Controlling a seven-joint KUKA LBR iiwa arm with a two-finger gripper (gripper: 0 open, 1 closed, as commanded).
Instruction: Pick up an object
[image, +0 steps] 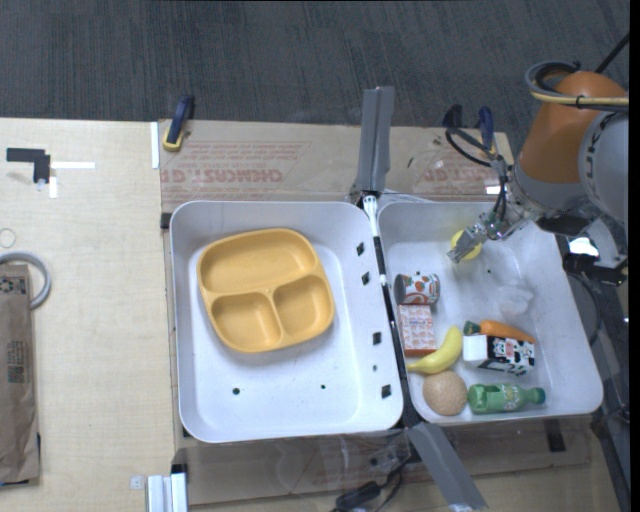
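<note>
Seen from the one camera above the bench, two shallow white bins sit side by side, the left bin (200, 400) and the right bin (560, 300), with a grey divider post (376, 140) rising where they meet. The left bin carries one yellow-orange plastic plate with three compartments (265, 288), lying flat toward its upper left.

The right bin carries seven loose things, gathered along its left wall and lower half. One small brown and white can-like container (418, 288) lies nearest the top, with one red and white printed carton (416, 327) just below it. One yellow banana (441, 352) curves beside that carton, touching or nearly touching it. One round tan ball-like fruit (445, 393) sits below the banana. To the right come one orange carrot-shaped piece (505, 330), one white box with black cow patches (508, 351) just beneath it, and one green plastic bottle lying on its side (506, 397) near the bottom wall.

The grey arm with its orange band (562, 130) reaches in from the right, and the gripper (474, 238) hangs over the upper part of the right bin. A small yellow object (464, 244) sits at its tip, seemingly between the fingers, which look closed on it, though this part is small and hard to read.
</note>
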